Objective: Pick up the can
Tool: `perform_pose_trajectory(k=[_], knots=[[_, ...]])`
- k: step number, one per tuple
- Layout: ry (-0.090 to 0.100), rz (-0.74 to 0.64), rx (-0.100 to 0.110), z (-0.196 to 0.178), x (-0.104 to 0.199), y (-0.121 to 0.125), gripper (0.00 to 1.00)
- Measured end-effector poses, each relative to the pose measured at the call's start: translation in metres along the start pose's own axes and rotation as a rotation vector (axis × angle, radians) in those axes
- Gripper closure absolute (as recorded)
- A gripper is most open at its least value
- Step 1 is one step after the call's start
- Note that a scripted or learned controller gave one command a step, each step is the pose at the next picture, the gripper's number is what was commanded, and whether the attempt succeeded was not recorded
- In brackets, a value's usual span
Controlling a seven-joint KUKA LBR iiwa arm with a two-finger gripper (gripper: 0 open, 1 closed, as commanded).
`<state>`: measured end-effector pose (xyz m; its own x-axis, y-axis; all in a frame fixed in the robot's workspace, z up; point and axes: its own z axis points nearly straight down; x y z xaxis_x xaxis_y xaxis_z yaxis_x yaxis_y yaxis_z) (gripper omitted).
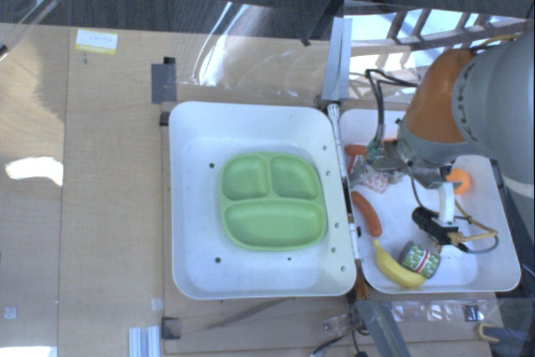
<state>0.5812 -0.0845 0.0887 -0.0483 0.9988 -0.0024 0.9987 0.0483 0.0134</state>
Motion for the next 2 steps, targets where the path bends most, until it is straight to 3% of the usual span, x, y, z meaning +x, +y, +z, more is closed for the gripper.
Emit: perform_pose_trajectory(k=[1, 2], knots=[[-0.004, -0.005, -0.007, -0.0122, -0.001, 0.0023, 1.0], [-0.004, -0.005, -0.007, -0.0122, -0.0006, 0.0024, 0.0]])
